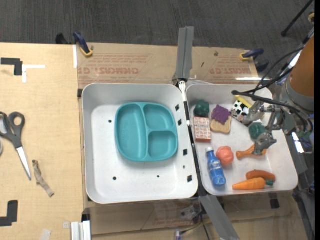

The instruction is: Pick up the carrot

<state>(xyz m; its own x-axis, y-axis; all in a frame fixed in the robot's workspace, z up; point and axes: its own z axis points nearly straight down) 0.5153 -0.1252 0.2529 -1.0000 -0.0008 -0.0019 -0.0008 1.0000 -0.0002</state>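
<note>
Two white plastic bins: left bin [95, 149] holds a teal divided tray [147, 132], right bin [290, 164] is the cluttered pick source. Arm's gripper [265, 143] hangs low over the right bin's far side, above a small orange toy [246, 153]; jaw state: can't tell. Carrot [250, 184], smooth tapered orange plastic, lies flat against the near wall, just beside a second orange piece [260, 174], apart from the gripper.

Glossy white plastic bins [100, 149]; matt teal plastic tray [147, 131]; beside the gripper [264, 143], a smooth orange carrot [250, 184] (plastic-looking).
</note>
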